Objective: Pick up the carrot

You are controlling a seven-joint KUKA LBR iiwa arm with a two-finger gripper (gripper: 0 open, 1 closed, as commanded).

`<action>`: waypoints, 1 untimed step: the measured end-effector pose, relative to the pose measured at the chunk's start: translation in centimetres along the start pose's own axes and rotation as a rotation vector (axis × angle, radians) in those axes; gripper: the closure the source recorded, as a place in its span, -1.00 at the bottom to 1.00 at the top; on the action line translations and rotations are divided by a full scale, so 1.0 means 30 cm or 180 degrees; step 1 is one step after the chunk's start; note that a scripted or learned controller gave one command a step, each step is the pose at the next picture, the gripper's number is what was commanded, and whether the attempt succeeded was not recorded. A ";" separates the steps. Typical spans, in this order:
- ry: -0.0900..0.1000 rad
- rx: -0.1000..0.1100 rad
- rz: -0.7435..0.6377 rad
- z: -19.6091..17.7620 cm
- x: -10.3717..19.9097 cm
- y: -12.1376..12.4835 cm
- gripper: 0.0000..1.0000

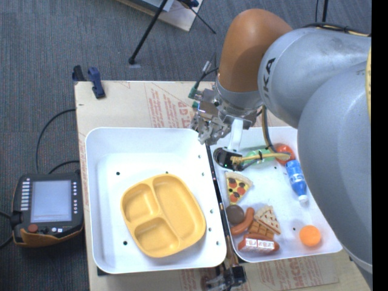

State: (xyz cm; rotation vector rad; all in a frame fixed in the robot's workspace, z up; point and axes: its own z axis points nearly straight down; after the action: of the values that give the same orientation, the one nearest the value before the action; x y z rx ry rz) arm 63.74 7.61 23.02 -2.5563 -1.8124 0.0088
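Lying right of the hand (212,132), the carrot (282,153) rests apart.

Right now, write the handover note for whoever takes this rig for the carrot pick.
Gripper: above the inner edge of the right bin, near its far corner; nothing visibly held, finger state unclear.
Carrot: orange with a green stem, lying at the far end of the right bin, beside the blue bottle.
Left bin: holds the yellow divided plate.
Done: arm is near the bin.
Left: reach the carrot, grasp it, lift it.
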 end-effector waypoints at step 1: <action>-0.0031 0.0020 -0.0404 0.387 -0.670 0.101 1.00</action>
State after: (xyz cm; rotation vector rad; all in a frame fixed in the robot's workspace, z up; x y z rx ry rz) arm 59.84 -12.34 11.38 -2.4363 -1.9708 0.0263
